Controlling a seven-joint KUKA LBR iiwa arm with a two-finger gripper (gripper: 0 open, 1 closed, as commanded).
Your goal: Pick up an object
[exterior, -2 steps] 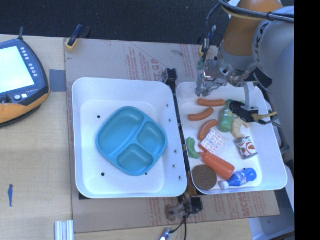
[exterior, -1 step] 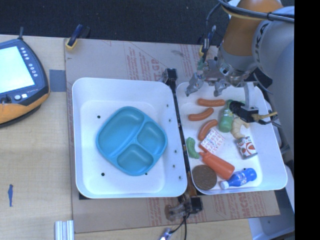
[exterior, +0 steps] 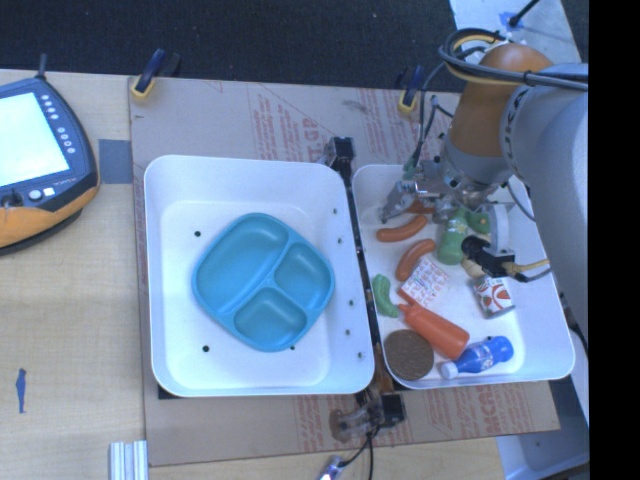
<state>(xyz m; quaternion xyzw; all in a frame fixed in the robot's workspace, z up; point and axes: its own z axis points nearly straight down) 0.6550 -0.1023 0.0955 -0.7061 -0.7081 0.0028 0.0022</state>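
Note:
My gripper (exterior: 432, 208) hangs low over the far end of the right bin (exterior: 556, 313), below the orange wrist band. Its fingers (exterior: 394, 205) stand spread open, with nothing between them. Just below lie a reddish sausage (exterior: 402, 230) and a second sausage (exterior: 413, 258). A green bottle (exterior: 452, 240) stands right under the gripper's right side. Further toward the front lie a red-and-white packet (exterior: 430, 280), a green pepper (exterior: 383, 295), an orange carrot (exterior: 437, 330), a brown disc (exterior: 408, 354), a blue bottle (exterior: 482, 355) and a small red-and-white carton (exterior: 493, 295).
The left bin (exterior: 160, 268) holds a blue divided plate (exterior: 263, 281). A tablet-like pendant (exterior: 40, 158) lies on the bench at the far left. Clamps (exterior: 148, 76) hold the board at the back. The arm's grey body and cables crowd the right bin's far right corner.

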